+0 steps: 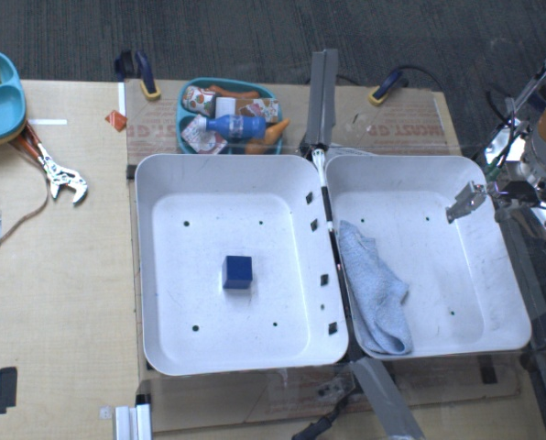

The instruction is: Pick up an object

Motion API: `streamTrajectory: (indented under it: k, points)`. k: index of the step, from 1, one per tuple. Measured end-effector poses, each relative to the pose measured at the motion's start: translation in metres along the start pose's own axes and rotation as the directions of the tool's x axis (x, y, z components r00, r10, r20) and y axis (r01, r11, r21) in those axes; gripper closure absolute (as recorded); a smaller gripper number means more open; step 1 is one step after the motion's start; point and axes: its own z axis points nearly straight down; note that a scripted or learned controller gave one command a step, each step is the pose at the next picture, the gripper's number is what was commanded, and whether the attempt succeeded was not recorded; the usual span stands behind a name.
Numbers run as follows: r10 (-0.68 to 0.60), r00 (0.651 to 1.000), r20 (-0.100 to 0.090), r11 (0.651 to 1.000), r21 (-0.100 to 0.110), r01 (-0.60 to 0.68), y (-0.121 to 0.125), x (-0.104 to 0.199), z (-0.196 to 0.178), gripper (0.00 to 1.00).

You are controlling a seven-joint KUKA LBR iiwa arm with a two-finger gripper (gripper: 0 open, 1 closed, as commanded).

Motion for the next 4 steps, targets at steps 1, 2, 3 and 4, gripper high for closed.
streamTrajectory:
  k: [1, 2, 3, 4]
  points:
    - [0.357, 0.934, 0.000, 0.934, 0.001, -0.357, -0.046, -0.019, 0.031, 0.00]
    - [0.565, 0.825, 0.001, 0.825, 0.000, -0.565, -0.040, 0.003, -0.055, 0.00]
    - [0.471, 0.882, 0.002, 0.882, 0.000, -0.471, -0.033, 0.000, -0.089, 0.00]
    - [0.662, 0.750, 0.002, 0.750, 0.003, -0.662, -0.060, 0.093, 0.024, 0.00]
